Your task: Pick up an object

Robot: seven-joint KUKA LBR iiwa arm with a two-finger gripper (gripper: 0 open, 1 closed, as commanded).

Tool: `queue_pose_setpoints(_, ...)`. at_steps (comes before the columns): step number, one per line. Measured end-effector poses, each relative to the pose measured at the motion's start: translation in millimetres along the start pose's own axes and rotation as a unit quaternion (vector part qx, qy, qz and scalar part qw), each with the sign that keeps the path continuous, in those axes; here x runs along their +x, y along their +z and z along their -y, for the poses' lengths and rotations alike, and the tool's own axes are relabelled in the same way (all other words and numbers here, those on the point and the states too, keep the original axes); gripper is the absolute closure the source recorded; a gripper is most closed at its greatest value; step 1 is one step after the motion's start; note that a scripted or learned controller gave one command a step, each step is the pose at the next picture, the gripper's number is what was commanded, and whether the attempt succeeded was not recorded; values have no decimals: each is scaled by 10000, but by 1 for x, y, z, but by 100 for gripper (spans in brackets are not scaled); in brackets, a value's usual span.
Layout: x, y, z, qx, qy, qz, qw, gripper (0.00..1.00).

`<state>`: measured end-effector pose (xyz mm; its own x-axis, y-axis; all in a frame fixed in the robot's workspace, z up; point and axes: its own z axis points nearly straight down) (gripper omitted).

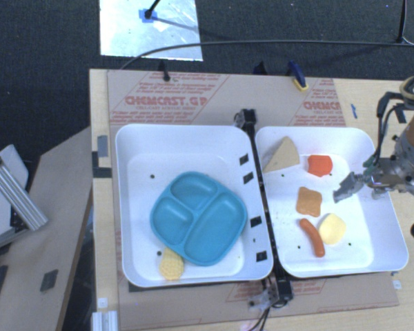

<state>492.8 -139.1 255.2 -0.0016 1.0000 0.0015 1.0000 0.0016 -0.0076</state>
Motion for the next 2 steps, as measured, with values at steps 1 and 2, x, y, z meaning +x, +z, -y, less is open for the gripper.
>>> queue_pose_setpoints(1,0,-4,-2,-47,-12,10,10000,0)
queue_pose_setpoints(2,-6,46,-10,-28,0,7,10000,0)
